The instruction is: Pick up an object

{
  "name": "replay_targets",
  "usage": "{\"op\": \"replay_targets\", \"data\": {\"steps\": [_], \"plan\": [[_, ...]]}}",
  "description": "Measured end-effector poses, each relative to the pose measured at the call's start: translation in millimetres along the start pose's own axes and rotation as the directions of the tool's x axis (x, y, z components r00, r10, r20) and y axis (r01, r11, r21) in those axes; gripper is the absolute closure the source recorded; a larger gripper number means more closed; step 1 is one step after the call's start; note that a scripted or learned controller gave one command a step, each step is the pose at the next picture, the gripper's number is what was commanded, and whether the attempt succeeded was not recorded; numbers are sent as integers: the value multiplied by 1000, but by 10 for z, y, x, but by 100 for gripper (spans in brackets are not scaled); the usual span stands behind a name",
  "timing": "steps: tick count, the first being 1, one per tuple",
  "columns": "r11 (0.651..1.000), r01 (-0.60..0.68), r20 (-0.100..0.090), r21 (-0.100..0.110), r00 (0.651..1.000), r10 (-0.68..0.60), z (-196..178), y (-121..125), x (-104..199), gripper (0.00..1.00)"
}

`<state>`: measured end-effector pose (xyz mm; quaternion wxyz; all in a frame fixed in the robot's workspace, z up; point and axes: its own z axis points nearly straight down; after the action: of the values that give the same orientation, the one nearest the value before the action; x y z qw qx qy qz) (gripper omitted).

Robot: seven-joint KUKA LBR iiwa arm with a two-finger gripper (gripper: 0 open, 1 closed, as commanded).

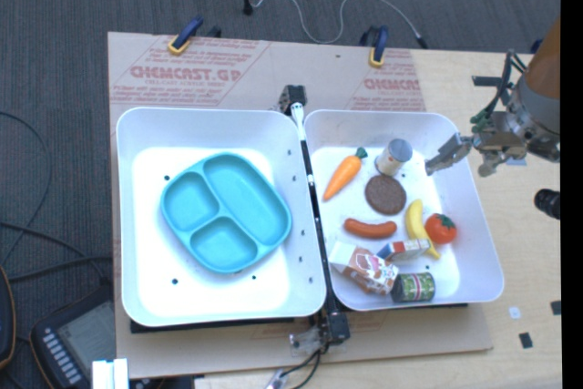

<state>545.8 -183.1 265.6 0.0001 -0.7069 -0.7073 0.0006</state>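
The right bin [474,196] holds several toy foods: a carrot [340,176], a small grey-lidded jar [393,156], a brown round cookie [385,194], a sausage [370,228], a banana [415,221], a red tomato [442,229], a small carton [404,249], a brown box [364,271] and a green can [413,287]. My gripper [469,161] hovers over this bin's right rim, open, with nothing between its fingers. One fingertip [442,158] points toward the jar, a little to the jar's right.
A blue three-part plate [225,211] lies in the left bin [137,196]. Two clamps [186,34] [378,46] hold the board at the back edge. A cable [310,23] loops behind the bins. The bench to the right carries the arm.
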Motion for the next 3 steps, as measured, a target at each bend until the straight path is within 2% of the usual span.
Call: {"op": "replay_targets", "data": {"steps": [1, 2, 3], "plan": [[1000, 1, -8, 7, 1000, -1, 1483, -231, -327, 0], [1000, 0, -4, 1, 1000, 0, 1368, -217, -343, 100], [1000, 1, -4, 1, 1000, -1, 1370, -217, -337, 0]]}}
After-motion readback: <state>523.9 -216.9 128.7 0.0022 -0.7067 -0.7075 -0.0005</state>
